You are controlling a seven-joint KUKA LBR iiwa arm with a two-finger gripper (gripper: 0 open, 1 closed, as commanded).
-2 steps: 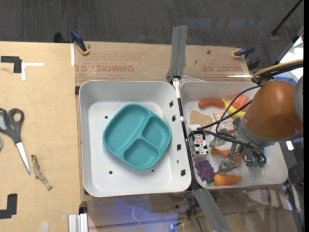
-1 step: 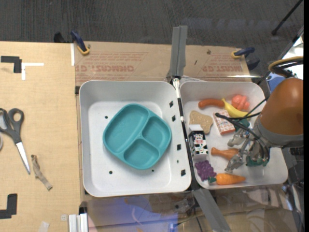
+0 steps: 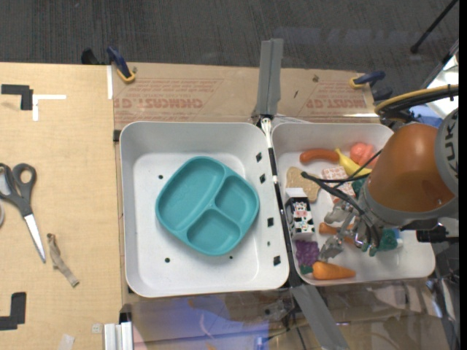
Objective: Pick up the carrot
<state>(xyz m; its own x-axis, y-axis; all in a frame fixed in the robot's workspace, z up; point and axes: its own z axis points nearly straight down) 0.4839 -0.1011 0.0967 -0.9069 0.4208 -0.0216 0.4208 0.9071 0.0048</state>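
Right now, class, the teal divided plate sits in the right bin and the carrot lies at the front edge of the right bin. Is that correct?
Not quite. The camera view shows the teal divided plate in the left bin, not the right. The carrot does lie at the front edge of the right bin.

I see the bench (image 3: 58,195) bearing two white bins (image 3: 131,217), scissors (image 3: 22,203) and cardboard sheet (image 3: 190,97) directly on it.
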